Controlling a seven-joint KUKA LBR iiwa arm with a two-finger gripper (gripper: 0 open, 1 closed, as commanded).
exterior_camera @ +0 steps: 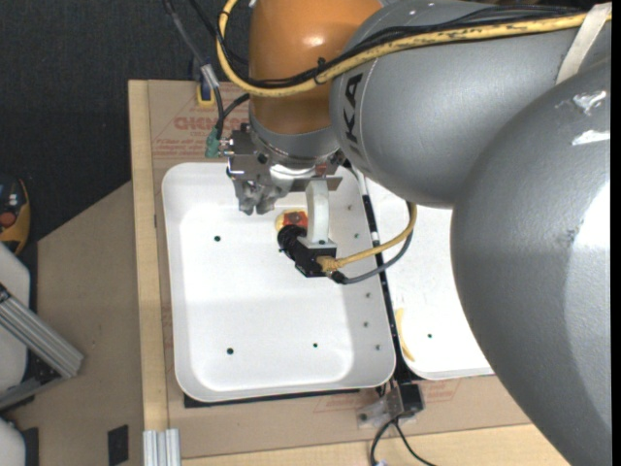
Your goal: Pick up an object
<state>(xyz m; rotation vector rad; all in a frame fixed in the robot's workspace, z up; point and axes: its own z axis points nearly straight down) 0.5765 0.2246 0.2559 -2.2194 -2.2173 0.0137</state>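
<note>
Here we see the hand (260, 200) low over the far part of the left bin (194, 289), hanging from the grey arm (456, 95) and its orange band (301, 37). Its dark grey fingers (250, 198) point down toward the bin floor, and we cannot tell whether they are spread or closed, as the wrist hides much of them. Nothing shows between them.

Just right of the hand, a white bracket (318, 214) drops from the wrist, and beside its near end sits a small orange and black object (291, 223), close to the hand but apart from its tips. A black fitting (306, 255) with a yellow cable (374, 252) lies just near of that object, the cable looping right toward the divide between the bins.

The left bin's white floor carries a few small dark dots. The right bin (437, 348) shows as a white strip at the right, mostly covered by the arm. Both rest on a brown cardboard sheet (150, 260) on the surface, with a metal rail (39, 338) at the near left
</note>
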